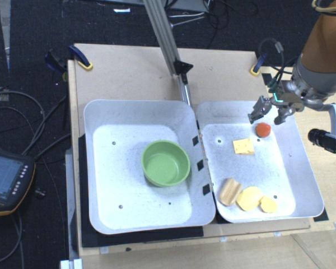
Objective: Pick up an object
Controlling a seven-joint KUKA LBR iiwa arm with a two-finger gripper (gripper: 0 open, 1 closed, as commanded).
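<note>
My gripper point(270, 114) hangs over the far part of the right bin point(302, 167), its two dark fingers spread apart with nothing between them. Just below it lies a small red ball point(262, 130). A yellow cheese wedge point(243, 147) rests a little nearer and to the left of the ball. Toward the bin's near side sit a tan bread piece point(229, 191), a round yellow piece point(249, 198) and a smaller yellow piece point(268, 205), close together.
The left bin point(112, 150) holds a green bowl point(166, 162) near its middle. A slanted metal pole point(165, 32) crosses the bench behind the bins. Clamps point(81, 58) sit at the bench's far corners.
</note>
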